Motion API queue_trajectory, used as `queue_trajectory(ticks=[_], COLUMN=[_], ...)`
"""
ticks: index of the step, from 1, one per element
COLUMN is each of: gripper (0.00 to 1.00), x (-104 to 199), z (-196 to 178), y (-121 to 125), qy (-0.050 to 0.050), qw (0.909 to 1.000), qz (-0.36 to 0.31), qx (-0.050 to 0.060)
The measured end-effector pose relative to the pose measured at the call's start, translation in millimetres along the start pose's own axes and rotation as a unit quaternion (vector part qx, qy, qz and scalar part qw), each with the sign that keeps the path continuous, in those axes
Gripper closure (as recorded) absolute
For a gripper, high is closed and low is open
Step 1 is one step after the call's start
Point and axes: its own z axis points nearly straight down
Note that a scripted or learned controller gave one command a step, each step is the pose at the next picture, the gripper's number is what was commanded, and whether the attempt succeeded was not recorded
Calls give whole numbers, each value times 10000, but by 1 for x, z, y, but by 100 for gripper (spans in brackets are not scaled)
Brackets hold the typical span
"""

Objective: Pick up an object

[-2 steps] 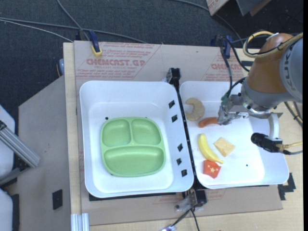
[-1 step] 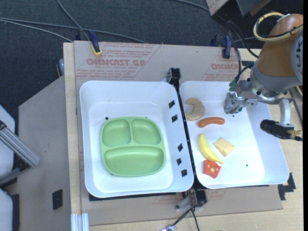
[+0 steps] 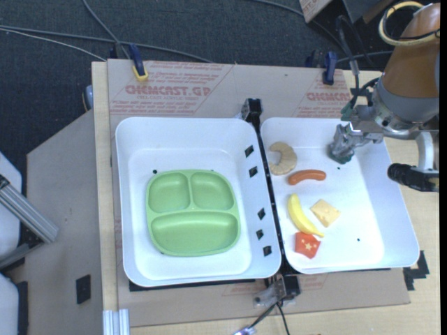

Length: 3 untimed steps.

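Arm: we see the grey arm (image 3: pixel 412 82) with its orange band enter from the right, above the right bin's far right corner.
Gripper: the gripper (image 3: pixel 341 150) hangs low over the far part of the right bin, metallic and blocky; we cannot tell from here whether the claw is wide or narrow, and we see nothing in it.
Right bin: the right bin (image 3: pixel 377 215) is a shallow, smooth white plastic bin with rounded corners.
Bagel: a tan, curved bagel piece (image 3: pixel 283 158) lies at the far left of this bin, near the divider, left of the gripper.
Sausage: a glossy orange-red sausage (image 3: pixel 307 177) lies just in front of the bagel.
Banana: a smooth, curved yellow banana (image 3: pixel 302 216) lies nearer us.
Cheese: a pale yellow cheese wedge (image 3: pixel 325 212) lies just beside the banana, on its right.
Red piece: a small red piece (image 3: pixel 307 244) lies at the banana's near end.
Left bin: the left bin (image 3: pixel 133 159) matches the right one.
Tray: a matte green tray (image 3: pixel 192 211) with three rounded compartments lies flat in the left bin.
Bench: a cardboard sheet (image 3: pixel 181 86) with red print lies under both bins.
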Motion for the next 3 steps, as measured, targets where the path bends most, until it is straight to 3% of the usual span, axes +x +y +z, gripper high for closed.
queue_trajectory(ticks=[3], gripper=[100], x=[148], z=[-10], y=[-32], qy=[19], qw=[10000], qz=[-27], qx=[29])
